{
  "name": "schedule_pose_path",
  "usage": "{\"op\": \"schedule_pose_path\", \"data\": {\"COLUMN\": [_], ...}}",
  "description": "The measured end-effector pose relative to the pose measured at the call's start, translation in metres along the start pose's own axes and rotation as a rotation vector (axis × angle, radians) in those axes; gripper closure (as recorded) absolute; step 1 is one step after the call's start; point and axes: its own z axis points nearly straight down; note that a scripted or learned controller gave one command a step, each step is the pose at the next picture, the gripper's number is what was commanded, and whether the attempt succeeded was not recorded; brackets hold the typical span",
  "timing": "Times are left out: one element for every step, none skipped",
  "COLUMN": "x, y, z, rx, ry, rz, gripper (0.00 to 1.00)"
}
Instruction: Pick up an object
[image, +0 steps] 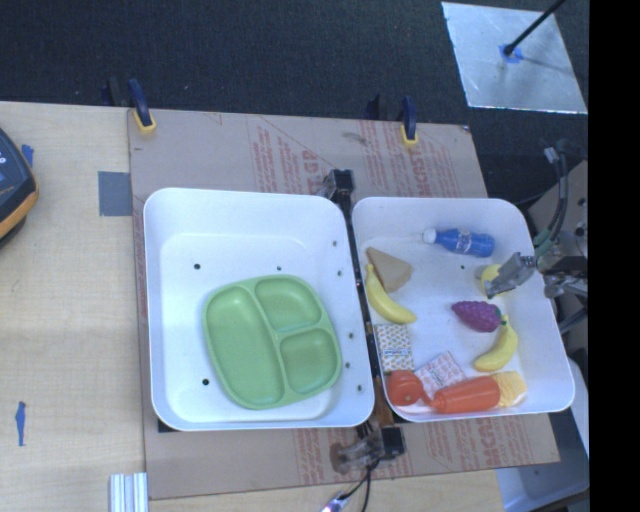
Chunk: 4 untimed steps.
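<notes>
The right bin (520, 215) holds several toy foods. A blue bottle (462, 241) lies at its back, with a tan wedge (388, 268) and a yellow banana (386, 302) on the left side. A purple grape bunch (476, 315) and a second banana (499, 350) sit to the right. Along the front lie a red tomato (404, 387), an orange sausage-shaped piece (465, 395), a yellow piece (511, 385) and two patterned packets (395, 345). My gripper (508, 274) is low at the bin's right side, just above the grapes and beside a small yellow item (489, 272).
The left bin (165, 300) carries a green divided plate (272, 341). Both bins rest on a cardboard sheet (250, 150) held by clamps at the back. A dark device (12, 185) sits at the bench's far left edge.
</notes>
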Motion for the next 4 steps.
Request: {"op": "schedule_pose_path", "data": {"x": [-0.026, -0.046, -0.018, -0.043], "y": [0.071, 0.003, 0.098, 0.028], "z": [0.092, 0.178, 0.176, 0.177], "rx": [0.001, 0.004, -0.003, 0.001], "ry": [-0.001, 0.001, 0.001, 0.0], "rz": [-0.001, 0.001, -0.002, 0.001], "gripper": [0.0, 0.0, 0.0, 0.0]}}
